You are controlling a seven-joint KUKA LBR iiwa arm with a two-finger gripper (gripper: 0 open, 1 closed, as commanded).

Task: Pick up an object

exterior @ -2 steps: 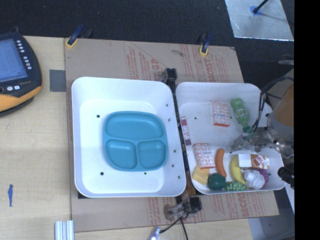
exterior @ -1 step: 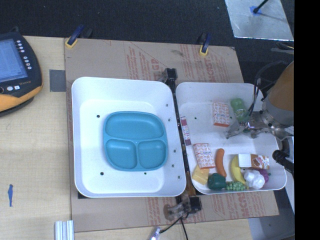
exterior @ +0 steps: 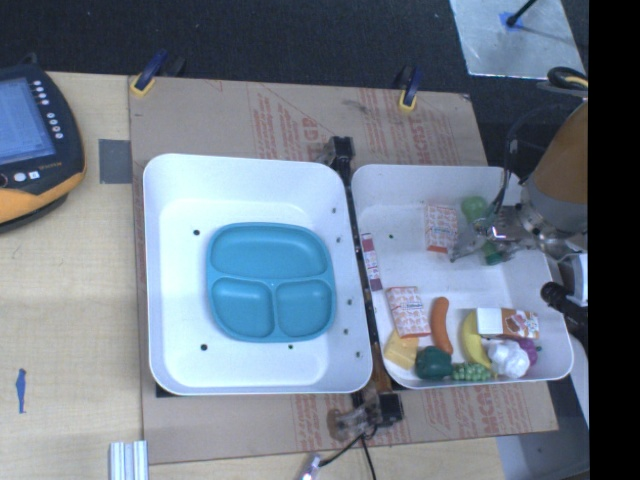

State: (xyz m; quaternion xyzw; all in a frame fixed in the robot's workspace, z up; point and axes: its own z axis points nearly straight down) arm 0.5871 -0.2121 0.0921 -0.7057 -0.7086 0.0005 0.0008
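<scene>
The grey robot arm with its orange band [exterior: 562,158] reaches in from the right edge, wrist angled down and leftward. Its metal two-finger gripper [exterior: 470,245] points left, fingers close together.

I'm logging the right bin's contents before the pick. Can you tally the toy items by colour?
Green: 3
Orange: 1
Yellow: 2
Red-and-white packets: 2
Other mixed pieces at lower right: 2
Total: 10

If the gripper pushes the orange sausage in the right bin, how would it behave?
The sausage looks like a smooth, rounded toy, so it probably rolls sideways rather than slides. It appears small and plastic, likely light and stiff. A packet lies just beside it and may shift too.
</scene>
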